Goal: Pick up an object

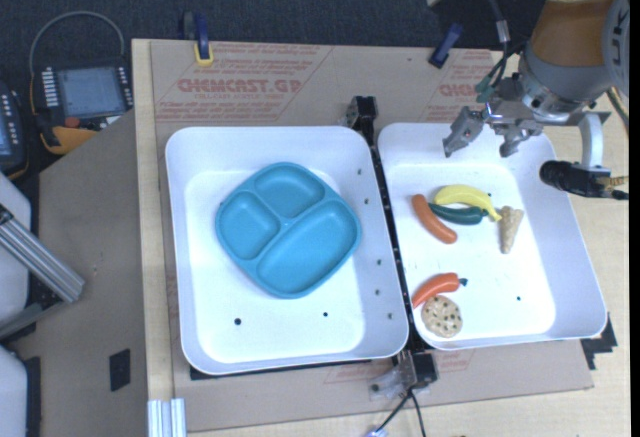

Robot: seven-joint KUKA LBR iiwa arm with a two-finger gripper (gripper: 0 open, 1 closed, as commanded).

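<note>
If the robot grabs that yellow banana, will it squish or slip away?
The banana looks like smooth, shiny toy plastic, so it probably stays stiff and is light. Its curved, glossy skin might slip or spin between the fingers of the gripper. It lies against a dark green piece, which would probably get nudged too.

Two bins sit side by side on the tabletop [150,225]. The left bin [190,325] holds a divided plate [288,242] near its middle. In the right bin [560,295], a banana [466,196] lies on a pepper [455,213], a sausage [434,219] to their left, an ice-cream cone [509,227] to their right; nearer the front lie a chilli [435,287] and a cookie [441,316]. The tool [490,137] hangs over that bin's far edge.
</note>
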